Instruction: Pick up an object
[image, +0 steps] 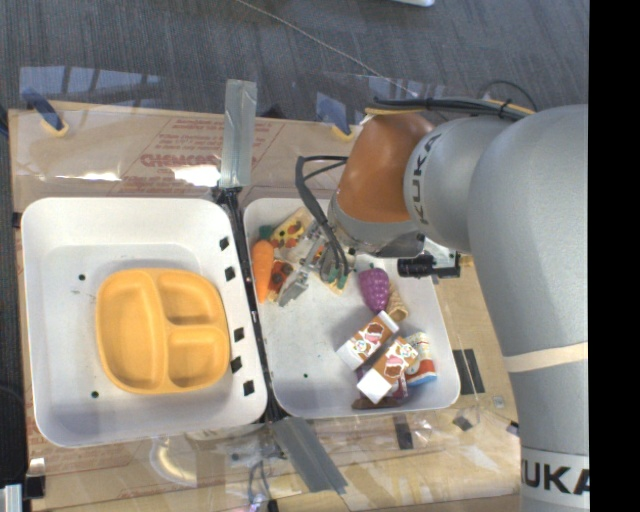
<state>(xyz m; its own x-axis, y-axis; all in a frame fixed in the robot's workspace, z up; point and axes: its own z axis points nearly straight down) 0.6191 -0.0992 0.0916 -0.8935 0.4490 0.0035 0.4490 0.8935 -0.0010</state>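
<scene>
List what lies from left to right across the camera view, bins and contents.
Left white bin → yellow divided tray → toy carrot → gripper → purple grapes → small cartons.

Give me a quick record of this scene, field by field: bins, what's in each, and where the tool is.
left bin: holds a yellow divided tray
right bin: holds a carrot, purple grapes, small cartons
arm: reaches in from the right, over the right bin's far end
tool: low beside the carrot
grasp: cannot tell
</scene>
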